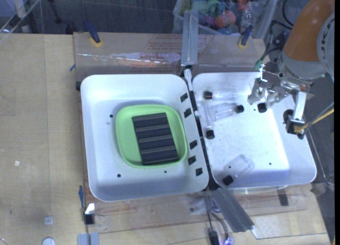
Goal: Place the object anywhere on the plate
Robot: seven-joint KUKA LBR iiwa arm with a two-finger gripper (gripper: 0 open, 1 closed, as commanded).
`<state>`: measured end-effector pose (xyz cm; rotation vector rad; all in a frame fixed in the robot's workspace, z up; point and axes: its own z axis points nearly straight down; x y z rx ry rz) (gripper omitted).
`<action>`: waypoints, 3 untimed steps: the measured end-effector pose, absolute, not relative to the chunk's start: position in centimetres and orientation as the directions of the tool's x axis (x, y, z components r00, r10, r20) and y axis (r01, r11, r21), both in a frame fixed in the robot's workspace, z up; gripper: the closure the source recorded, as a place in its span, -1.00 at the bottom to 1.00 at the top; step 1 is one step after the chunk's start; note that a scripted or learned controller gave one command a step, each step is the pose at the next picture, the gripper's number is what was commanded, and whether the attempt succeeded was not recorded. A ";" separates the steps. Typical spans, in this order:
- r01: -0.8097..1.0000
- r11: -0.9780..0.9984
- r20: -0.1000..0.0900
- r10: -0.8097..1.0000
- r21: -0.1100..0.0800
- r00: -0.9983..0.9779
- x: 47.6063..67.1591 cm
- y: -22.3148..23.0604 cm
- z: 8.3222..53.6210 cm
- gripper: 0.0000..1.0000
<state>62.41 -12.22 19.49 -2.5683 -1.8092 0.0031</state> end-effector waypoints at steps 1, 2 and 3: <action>0.942 -0.337 -0.001 0.942 -0.001 0.337 62.4 -12.2 19.5 -1.00; 0.930 -0.367 -0.001 0.930 0.001 0.367 61.8 -18.1 23.4 -1.00; 0.906 -0.423 -0.001 0.906 0.001 0.423 62.3 -21.0 33.4 -1.00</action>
